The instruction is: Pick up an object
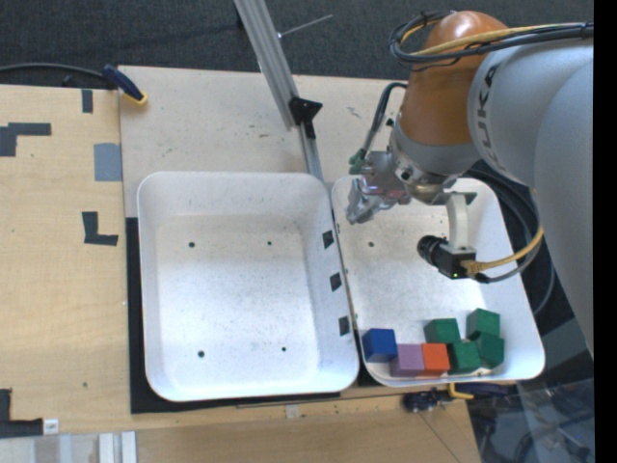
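Nearest to us, along the front wall of the right bin (521, 258), sits a tight huddle of small blocks: a blue block (380, 343) at the left end, then a purple block (411, 358) and an orange block (436, 357) touching side by side, and a clump of green blocks (469, 340) filling the front right corner. Any of these would serve as the object to pick up, and all lie on the bin floor — none is lifted.

Farther back, the left bin (154, 258) holds nothing we could grasp. Beyond the blocks, over the back left part of the right bin, hangs the gripper (363, 206), close to the divide between the two bins. Whether it is open or closed we cannot tell; from this slant it reads as a dark metallic blur, and we see nothing held in it.

So the relation that matters is plain: the blocks lie well apart from the gripper, toward the front of the same bin and somewhat to the right. We judge the blue block the nearest candidate — almost straight forward from the tool, with free floor on its left side, whereas the others are crowded together.
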Available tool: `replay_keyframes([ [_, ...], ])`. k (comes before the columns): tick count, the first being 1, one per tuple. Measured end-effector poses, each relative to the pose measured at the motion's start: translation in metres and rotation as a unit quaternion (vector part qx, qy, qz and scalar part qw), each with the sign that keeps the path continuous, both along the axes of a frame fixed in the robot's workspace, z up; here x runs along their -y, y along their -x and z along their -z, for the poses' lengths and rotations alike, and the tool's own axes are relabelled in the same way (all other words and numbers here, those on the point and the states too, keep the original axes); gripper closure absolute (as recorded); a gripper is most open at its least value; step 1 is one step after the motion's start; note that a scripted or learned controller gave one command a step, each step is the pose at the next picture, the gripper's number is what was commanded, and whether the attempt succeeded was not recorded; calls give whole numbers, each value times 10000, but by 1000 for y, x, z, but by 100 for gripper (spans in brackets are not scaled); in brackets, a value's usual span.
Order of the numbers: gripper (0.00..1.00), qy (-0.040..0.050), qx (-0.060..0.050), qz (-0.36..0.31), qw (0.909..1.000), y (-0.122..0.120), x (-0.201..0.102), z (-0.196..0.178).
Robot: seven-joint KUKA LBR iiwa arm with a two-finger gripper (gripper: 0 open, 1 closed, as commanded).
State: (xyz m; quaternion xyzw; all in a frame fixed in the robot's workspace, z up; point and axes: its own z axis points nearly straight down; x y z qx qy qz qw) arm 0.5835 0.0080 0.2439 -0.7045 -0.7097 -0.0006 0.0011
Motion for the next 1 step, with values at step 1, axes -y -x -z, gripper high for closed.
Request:
replay_keyframes([
  [1,100,4,-4,2,10000,-2,-54,2],
])
